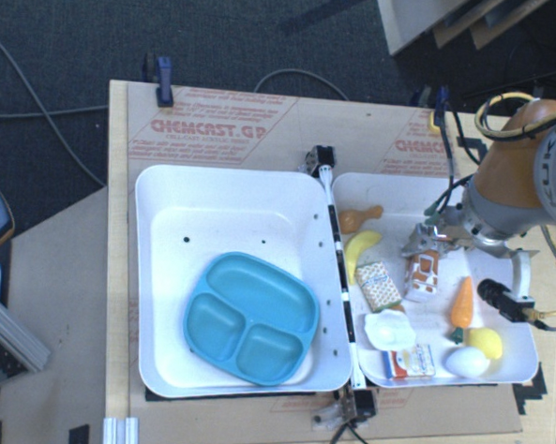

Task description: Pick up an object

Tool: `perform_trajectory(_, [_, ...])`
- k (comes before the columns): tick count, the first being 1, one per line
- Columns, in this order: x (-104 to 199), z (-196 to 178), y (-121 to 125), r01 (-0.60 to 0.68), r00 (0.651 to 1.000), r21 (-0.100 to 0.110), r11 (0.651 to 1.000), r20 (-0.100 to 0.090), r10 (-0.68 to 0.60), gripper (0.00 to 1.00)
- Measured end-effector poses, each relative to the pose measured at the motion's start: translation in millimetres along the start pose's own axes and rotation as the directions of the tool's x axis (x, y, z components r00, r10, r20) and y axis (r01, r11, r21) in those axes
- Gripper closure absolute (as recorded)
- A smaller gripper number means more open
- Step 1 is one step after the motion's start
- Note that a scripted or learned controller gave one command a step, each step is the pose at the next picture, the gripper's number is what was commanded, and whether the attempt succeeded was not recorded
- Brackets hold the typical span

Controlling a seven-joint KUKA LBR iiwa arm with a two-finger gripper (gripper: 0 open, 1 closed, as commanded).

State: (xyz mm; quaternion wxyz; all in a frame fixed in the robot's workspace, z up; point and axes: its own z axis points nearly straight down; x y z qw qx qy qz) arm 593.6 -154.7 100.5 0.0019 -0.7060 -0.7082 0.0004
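The bench bears two bins. The left bin holds a blue tray. The right bin is crowded with small items. The arm is reached in from 3 o'clock, and the gripper is hung low over the right bin's middle, at the 12 o'clock end of a red-and-white carton. Whether the gripper is spread or closed cannot be told, and no item is seen held.

The carton is judged the likely target. A checked packet lies just beside it at 8 o'clock, a banana near it at 9 o'clock, and a carrot close at 4 o'clock. A lemon and an egg lie further off at 5 o'clock.

For a sound grasp, the gripper should be centred over the carton's middle rather than its end, and the closing line set across its narrow width. The descent should be kept straight, so that the packet and carrot are not nudged. A thin carton is likely to crush or slip, so a moderate squeeze is advised, and the lift should be slow.
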Motion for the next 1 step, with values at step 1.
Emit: perform_trajectory(1, [102.4, -89.4, 16.5, 0.006, 1.000, -0.012, 1.000, 0.001, -0.006, 1.00])
